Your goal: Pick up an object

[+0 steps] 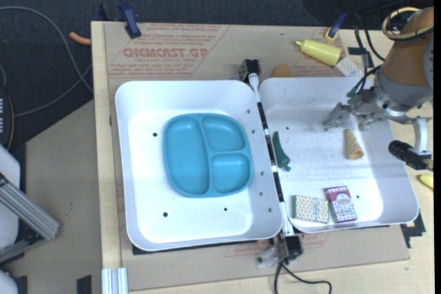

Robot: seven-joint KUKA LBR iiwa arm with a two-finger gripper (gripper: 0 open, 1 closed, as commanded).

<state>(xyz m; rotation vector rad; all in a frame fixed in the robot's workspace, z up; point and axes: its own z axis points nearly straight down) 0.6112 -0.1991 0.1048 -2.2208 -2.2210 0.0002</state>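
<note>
Two small boxes, one tan [311, 208] and one red [340, 204], lie at the right bin's [386, 182] front edge. Cone [353, 144] lies mid-bin, just below the gripper [350, 114], fingers spread, gripping nothing. Blue plate [207, 153] occupies the left bin [138, 148].

Wooden bench [103, 169], topped by printed brown cardboard sheet [165, 51]. Directly on it: two shallow white bins side by side, left bin [138, 217] and right bin [393, 196], touching along a clamped middle seam. Behind right bin, on the bench: yellow bottle [319, 50] lying on its side, and a small orange-brown lump [281, 71] just beside that bin's back rim. Blue clamp [128, 19] at back left edge.
</note>
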